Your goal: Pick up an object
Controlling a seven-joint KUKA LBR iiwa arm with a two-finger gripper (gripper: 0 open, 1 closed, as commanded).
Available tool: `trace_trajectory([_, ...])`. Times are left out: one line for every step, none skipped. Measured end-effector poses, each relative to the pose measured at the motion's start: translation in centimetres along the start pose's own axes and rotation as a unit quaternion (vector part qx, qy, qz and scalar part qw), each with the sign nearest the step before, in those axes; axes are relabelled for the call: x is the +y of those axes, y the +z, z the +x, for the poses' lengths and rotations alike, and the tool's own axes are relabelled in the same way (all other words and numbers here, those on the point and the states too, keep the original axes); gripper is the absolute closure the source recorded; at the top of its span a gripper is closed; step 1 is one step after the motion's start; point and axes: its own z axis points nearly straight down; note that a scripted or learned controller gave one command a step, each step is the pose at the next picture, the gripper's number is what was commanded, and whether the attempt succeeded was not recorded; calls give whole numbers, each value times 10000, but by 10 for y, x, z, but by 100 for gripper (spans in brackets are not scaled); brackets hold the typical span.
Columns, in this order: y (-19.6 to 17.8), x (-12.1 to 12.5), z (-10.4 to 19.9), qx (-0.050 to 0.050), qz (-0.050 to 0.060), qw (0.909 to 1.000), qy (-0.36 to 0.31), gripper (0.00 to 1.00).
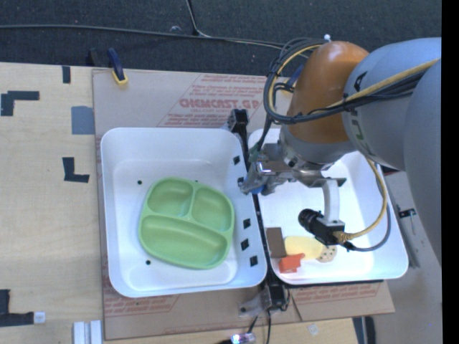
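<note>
Hanging over the right bin (387, 264), my arm (337, 99) fills the upper right of the frame, its gripper (259, 180) low at the wall shared with the left bin (115, 192). I cannot tell how that gripper stands, nor whether it has hold of anything; the wrist hides it. Candidates for the pick sit bunched at the right bin's lower left: a brown block (274, 241), an orange piece (290, 263), a yellow piece (303, 246) and a tan spotted piece (328, 254), touching or just beside one another. A green divided plate (188, 223) lies flat in the left bin. I judge the grasp not yet made, the cluster lying below the gripper in frame.
</note>
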Motion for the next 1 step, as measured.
trace_trajectory([9,-3,55,-2,7,10000,1,100])
